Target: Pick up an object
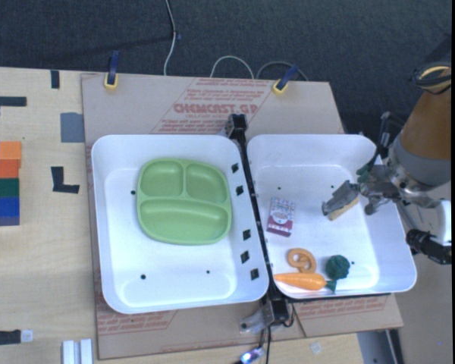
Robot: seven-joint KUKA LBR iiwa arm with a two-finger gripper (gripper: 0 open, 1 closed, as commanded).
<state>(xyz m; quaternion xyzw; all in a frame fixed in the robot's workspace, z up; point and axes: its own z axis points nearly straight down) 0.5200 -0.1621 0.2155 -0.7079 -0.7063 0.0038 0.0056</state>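
Observation:
In the right bin lie a small red and white packet, a tan pretzel, an orange carrot and a dark green broccoli piece. My gripper hangs over the right part of this bin, pointing left, to the right of the packet and above the broccoli. No object shows between its tips.
The left bin holds a green divided plate. A black divider with clips runs between the bins. Coloured blocks sit at the far left on the bench. Cables arch behind the bins.

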